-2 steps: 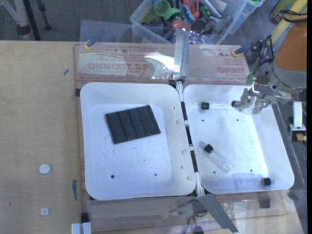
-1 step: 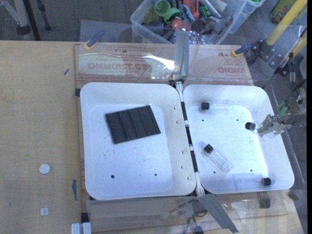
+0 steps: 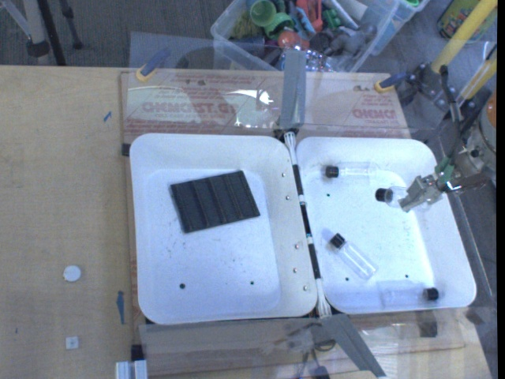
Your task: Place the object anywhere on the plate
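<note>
A: Where is the dark ridged plate (image 3: 215,200) seen?

B: It is laid flat in the left bin (image 3: 150,235), slightly turned, in that bin's upper half.

A: And what is found to the right of the plate?

B: The right bin (image 3: 450,235) is set beside it, past the seam where the two bins meet. Four clear vials with black caps are scattered there, all well apart from the plate. The first vial (image 3: 353,168) is laid level with the plate's top edge. The second vial (image 3: 384,195) is seen further from the plate, roughly level with its middle. The third vial (image 3: 353,257) is placed lower than the plate, tilted. The fourth vial (image 3: 402,296) is the farthest from the plate, at the right bin's lower rim.

A: Where is the gripper (image 3: 416,195) held?

B: It is reached in from the side away from the plate, and its tip is brought just beside the second vial. Contact cannot be confirmed.

A: Is it spread or pressed together?

B: That cannot be told; the tip is too small and blurred. No vial is seen clamped in it, and none is laid on the plate.
</note>
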Available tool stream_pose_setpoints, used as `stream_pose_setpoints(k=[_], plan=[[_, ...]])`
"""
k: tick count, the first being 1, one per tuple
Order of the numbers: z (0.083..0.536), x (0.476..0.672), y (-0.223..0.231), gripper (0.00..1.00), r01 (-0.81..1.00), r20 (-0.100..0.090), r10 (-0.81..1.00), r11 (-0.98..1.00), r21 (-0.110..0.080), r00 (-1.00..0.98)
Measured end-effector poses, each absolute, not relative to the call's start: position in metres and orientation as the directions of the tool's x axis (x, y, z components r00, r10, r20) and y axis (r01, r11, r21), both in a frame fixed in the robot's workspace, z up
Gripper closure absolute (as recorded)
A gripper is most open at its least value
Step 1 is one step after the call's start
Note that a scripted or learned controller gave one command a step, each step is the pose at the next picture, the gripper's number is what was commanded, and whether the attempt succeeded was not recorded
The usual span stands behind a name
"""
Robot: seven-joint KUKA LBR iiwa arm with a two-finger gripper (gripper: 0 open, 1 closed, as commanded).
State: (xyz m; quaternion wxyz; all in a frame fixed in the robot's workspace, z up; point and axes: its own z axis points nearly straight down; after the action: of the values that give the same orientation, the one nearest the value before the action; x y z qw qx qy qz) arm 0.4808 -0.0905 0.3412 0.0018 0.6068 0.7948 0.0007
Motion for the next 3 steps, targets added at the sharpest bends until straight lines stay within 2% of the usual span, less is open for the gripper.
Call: stream_pose_setpoints(k=[1,2,3], plan=[[0.352,0.481,-0.036,1.0,0.913,0.0,0.913,-0.409,0.003,0.409],[0.377,0.48,0.002,1.0,0.968,-0.001,0.968,-0.251,0.002,0.251],[0.37,0.482,0.036,1.0,0.783,0.0,0.783,-0.623,0.001,0.623]])
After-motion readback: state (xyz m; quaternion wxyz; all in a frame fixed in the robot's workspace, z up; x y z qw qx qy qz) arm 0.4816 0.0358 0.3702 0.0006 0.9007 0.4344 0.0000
